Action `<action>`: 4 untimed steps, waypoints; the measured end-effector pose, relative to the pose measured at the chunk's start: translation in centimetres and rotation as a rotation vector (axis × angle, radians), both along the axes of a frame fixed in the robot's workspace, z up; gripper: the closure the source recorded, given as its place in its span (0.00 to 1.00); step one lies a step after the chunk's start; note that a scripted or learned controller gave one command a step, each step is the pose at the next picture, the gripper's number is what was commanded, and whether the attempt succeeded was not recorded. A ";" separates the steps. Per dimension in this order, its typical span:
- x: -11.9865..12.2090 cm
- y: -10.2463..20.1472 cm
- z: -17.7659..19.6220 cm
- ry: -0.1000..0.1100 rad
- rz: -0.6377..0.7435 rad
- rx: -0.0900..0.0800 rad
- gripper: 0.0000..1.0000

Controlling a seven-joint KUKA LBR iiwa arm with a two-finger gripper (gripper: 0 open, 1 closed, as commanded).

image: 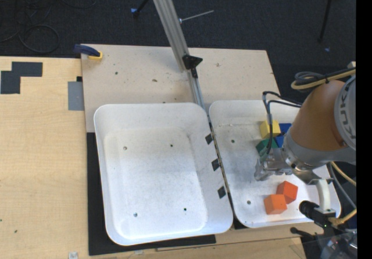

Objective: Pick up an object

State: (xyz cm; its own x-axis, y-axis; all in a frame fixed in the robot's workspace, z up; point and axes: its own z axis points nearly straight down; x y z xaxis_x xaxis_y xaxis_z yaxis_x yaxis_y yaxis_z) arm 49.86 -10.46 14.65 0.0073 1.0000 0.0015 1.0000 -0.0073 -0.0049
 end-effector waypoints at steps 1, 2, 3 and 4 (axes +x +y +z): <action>-0.6 -0.9 5.0 -0.006 0.002 -0.002 1.00; -0.4 -0.6 11.2 -0.009 0.009 -0.002 1.00; -0.3 -0.7 15.4 -0.007 0.007 -0.002 1.00; 0.9 4.5 14.2 0.000 0.011 0.001 1.00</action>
